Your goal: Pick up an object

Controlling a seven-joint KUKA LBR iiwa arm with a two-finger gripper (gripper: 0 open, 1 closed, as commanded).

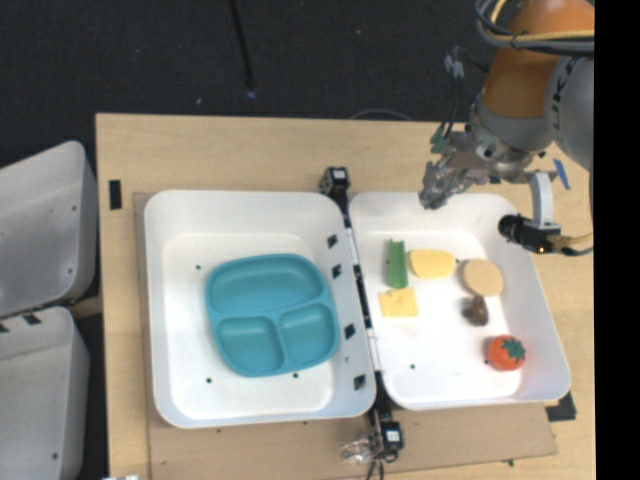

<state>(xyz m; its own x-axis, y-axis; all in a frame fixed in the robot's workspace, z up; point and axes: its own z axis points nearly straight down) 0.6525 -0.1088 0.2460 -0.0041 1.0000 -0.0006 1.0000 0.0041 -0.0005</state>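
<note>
Robotics lab test cell: plywood desk (120, 158) on dark carpet, two white bins (170, 388) clipped side by side, toy food (505, 353) as props, loose cables, grey-orange industrial arm (525, 68) reaching over.

Grey arm (570, 88), orange band, dark metal tool (437, 194)

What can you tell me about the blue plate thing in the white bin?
The teal divided tray looks like smooth plastic, with rounded corners and a raised rim. It has three sections: one large one across the far side and two smaller ones nearer the camera. It lies flat and slightly turned, near the middle of the left bin, resting on the bin's floor. Nothing sits in it.
</note>
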